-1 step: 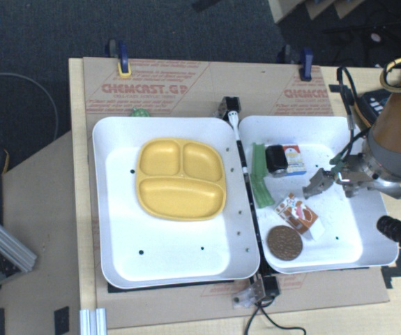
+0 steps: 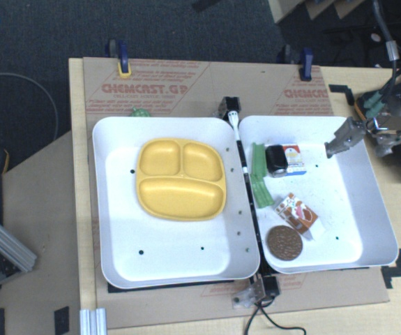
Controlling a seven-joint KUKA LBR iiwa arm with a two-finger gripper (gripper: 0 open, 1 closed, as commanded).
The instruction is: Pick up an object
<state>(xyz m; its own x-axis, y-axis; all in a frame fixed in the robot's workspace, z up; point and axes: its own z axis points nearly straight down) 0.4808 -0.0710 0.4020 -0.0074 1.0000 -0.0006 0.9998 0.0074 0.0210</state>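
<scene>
With our tool (image 2: 339, 144) hovering at the right bin's (image 2: 367, 187) upper right edge, its spread impossible to tell, we judge it may close on nothing since the snack packet (image 2: 297, 215), brown disc (image 2: 284, 243) and small box (image 2: 285, 159) lie well apart from it

"CHEMCAST GP" printed twice on brown board (image 2: 186, 82)

Two blue clamps (image 2: 122, 53) (image 2: 306, 64) are gripping the far edge of a brown board printed with red lettering (image 2: 144, 88). A thin white cable (image 2: 19, 82) is looping across the dark carpet (image 2: 47, 12). A black cable (image 2: 270, 321) is trailing off the near edge.
</scene>
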